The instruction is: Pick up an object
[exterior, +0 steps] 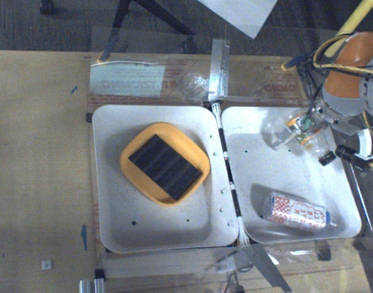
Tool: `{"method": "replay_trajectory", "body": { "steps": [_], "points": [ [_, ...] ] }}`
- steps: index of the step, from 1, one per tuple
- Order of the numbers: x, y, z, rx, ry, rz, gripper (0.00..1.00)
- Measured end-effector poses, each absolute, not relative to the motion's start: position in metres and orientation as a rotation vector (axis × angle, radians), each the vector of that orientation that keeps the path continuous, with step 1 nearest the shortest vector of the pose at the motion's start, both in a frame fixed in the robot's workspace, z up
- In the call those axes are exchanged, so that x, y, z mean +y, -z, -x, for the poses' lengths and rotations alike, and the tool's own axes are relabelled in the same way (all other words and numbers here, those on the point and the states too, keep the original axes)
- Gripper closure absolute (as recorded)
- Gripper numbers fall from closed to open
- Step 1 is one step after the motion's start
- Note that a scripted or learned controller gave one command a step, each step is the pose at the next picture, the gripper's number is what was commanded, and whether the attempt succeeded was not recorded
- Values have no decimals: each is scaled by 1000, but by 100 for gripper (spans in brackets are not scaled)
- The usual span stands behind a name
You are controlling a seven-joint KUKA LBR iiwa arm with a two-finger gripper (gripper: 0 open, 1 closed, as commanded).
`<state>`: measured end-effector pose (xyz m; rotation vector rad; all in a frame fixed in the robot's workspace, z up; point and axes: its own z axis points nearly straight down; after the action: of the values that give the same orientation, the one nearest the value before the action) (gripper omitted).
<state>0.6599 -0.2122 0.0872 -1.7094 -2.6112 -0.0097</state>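
In the left bin lies an orange dish-shaped object with a black ribbed panel on top. The right bin holds a crumpled clear plastic wrapper with small coloured bits near its far edge, and a red-and-white patterned packet lying flat near its front. My gripper hangs over the far right corner of the right bin, just right of the clear wrapper and close to it. The grey wrist and orange band rise above it. I see nothing held in it.
A metal divider and clear plastic sheets lie behind the bins. Yellow and black cables loop around the arm at the upper right. A row of screws runs along the seam between the bins.
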Motion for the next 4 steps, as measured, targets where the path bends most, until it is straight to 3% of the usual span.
{"method": "replay_trajectory", "body": {
  "steps": [1,2,3,4],
  "points": [
    [-162,-171,-668,-2852,2,1333,0],
    [-108,-131,-552,-2712,0,1584,0],
    [-135,-88,-600,-2771,6,1496,0],
    [-136,-98,-601,-2772,9,1502,100]
  ]
}}
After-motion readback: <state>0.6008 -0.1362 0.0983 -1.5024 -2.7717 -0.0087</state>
